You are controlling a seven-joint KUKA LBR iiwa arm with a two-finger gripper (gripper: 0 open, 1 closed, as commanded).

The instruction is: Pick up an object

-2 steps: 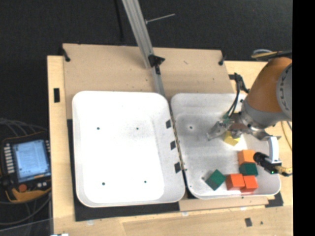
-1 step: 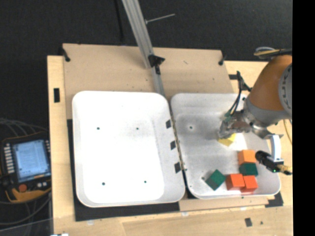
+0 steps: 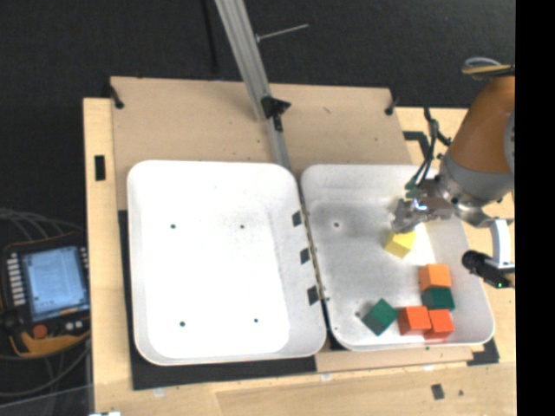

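The yellow block [image 3: 399,245] is located in the right bin [image 3: 347,206], directly beneath the gripper [image 3: 408,217] and touching or nearly touching its tip. The approach-and-grasp step is judged to be in hand: the gripper is positioned over the yellow block, which appears tilted and possibly raised (the view is too coarse for this to be confirmed). The opening of the gripper cannot be told, and no grasp can be asserted. The next move is judged to call for a firm closure on two opposite faces, followed by a vertical lift. Beyond the yellow block, toward the near rim, orange blocks [image 3: 434,276] and green blocks [image 3: 379,315] are clustered.
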